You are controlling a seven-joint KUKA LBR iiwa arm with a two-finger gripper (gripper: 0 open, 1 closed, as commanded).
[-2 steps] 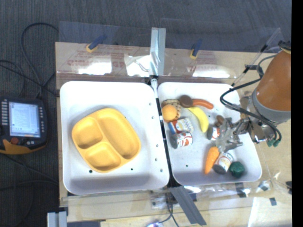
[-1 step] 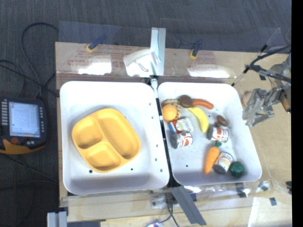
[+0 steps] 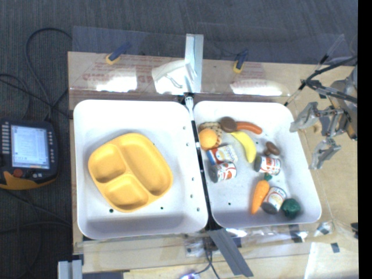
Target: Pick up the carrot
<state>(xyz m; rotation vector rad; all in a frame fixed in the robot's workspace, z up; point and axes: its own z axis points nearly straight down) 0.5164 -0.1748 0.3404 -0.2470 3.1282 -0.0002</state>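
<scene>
Right bin [image 3: 302,173], lower right of frame: carrot [image 3: 259,195] lying at a slant, green top upward, tip toward the bottom edge, touching a small can [image 3: 274,199] on its right; a dark green item [image 3: 291,207] just beside that can. Upper part of the same bin: orange [image 3: 207,137], banana [image 3: 247,145], sausage [image 3: 249,127], brown item [image 3: 226,123], further cans [image 3: 225,163]. Left bin [image 3: 81,173], centre left: yellow sectioned tray [image 3: 129,171]. Gripper [image 3: 321,133], right edge of frame, outside the bin over the bench [image 3: 337,214], well apart from the carrot; jaws spread, nothing between them. Pendant [image 3: 26,153] at far left, on the floor.
</scene>
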